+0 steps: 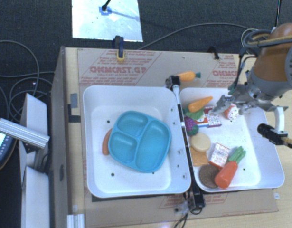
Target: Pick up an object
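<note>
Two shallow white bins side by side on a cardboard-covered bench (pixel 136 63).

In the left bin (pixel 96 103): a blue sectioned plate (pixel 138 140), glossy plastic with rounded corners and three compartments, lying near the middle. Tucked under the plate's left edge, an orange-brown sausage-shaped piece (pixel 106 142), only partly visible.

In the right bin (pixel 267 167): toy food crowded along the left wall and toward the near edge. Orange carrot (pixel 200 103) at the far left corner, tilted. Just below it, a purple and green piece (pixel 190 125) against the left wall, and a small flat red-and-white packet (pixel 212 122) beside it. Further down the left side, a pale round biscuit-like disc (pixel 201 142) over an orange slice (pixel 199 157). Near the near edge, a dark brown round disc (pixel 209 176) and, touching it, a large orange-red carrot with green top (pixel 229 169), lying at a slant. Beside that, a small red-and-white printed box (pixel 219 153). Another orange carrot-like toy (pixel 186 76) outside the bins, on the bench by the far end of the divider.

Gripper (pixel 230 107) low over the far part of the right bin, next to a small red-and-white object (pixel 230 112). Cannot tell how far apart the jaws stand, nor whether anything is held between them; metal linkage blurred there. Grey arm with orange band (pixel 274 68) entering over the bin's far right corner.
</note>
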Motion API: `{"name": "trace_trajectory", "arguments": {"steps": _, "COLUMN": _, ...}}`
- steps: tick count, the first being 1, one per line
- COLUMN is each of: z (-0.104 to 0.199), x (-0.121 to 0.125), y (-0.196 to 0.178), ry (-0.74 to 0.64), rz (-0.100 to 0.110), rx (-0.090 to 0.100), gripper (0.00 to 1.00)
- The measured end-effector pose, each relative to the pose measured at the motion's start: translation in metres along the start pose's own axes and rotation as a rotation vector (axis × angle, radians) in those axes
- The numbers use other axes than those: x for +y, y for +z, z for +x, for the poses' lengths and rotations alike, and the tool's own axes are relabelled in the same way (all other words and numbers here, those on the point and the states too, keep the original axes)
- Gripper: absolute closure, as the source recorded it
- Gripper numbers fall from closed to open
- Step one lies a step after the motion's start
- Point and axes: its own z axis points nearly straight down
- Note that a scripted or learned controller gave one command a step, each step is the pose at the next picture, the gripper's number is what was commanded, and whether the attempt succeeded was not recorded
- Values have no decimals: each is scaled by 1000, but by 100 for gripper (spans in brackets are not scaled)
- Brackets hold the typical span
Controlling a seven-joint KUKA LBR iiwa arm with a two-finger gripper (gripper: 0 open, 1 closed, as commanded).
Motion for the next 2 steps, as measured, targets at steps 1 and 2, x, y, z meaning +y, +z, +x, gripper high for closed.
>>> {"name": "trace_trajectory", "arguments": {"steps": 1, "z": 39, "x": 58, "y": 101, "ry": -2, "rz": -10, "rx": -1, "gripper": 0}}
{"name": "trace_trajectory", "arguments": {"steps": 2, "z": 39, "x": 59, "y": 89, "ry": -4, "rz": -15, "rx": -1, "gripper": 100}}
